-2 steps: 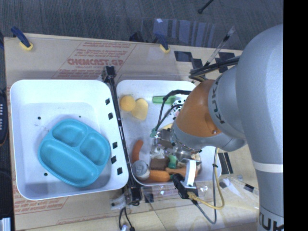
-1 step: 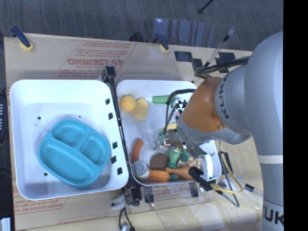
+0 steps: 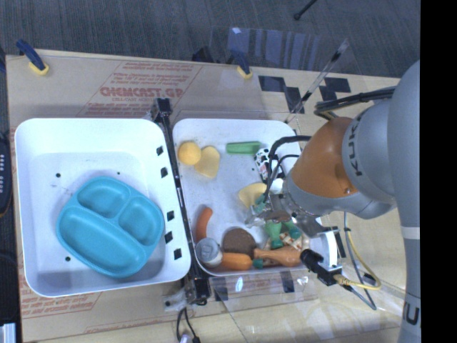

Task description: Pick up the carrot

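Nothing is lifted yet: the carrot (image 3: pixel 235 261) lies at the right bin's (image 3: pixel 214 127) near edge, beside a brown potato (image 3: pixel 238 240). The gripper (image 3: pixel 275 216) hovers just right of it among toys; its grasp state I cannot tell.

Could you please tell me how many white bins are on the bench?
2. The left bin holds a blue divided tray; the right bin holds the toy food, with the arm over it.
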Motion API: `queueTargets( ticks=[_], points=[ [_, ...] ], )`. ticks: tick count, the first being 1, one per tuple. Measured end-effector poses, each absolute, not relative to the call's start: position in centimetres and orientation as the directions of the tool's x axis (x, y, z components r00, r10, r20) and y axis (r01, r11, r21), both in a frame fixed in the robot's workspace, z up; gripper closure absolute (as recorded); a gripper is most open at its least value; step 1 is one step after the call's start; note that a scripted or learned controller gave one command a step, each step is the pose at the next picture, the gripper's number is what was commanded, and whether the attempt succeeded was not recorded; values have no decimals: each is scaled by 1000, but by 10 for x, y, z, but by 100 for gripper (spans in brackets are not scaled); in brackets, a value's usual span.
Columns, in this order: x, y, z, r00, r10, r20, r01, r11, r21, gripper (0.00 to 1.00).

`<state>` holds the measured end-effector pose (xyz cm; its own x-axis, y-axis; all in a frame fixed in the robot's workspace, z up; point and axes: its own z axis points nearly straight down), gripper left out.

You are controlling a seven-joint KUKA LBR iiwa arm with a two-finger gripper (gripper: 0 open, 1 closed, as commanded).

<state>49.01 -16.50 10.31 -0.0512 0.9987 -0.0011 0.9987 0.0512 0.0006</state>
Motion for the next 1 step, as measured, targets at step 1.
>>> queueTargets(
  ticks=[1],
  points=[
    [490,-164,103,-53,999,0,999,53,-1,0]
  ],
)
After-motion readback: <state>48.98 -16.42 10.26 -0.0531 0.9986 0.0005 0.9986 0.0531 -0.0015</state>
